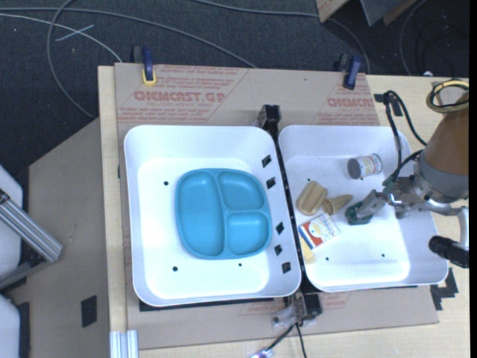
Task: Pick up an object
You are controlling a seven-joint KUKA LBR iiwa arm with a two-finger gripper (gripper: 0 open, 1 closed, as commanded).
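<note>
Grey arm reaches in from the right w/ gripper low in right bin, over a dark green object near cork-like pieces; grip state unclear, can't tell.

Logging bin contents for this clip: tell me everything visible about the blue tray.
The blue tray is a rounded, plastic-looking dish with three compartments: one long section on its left, two smaller ones on its right. It lies flat, slightly turned, near the middle of the left bin. Nothing sits in it, and nothing but the bin floor touches it.
</note>
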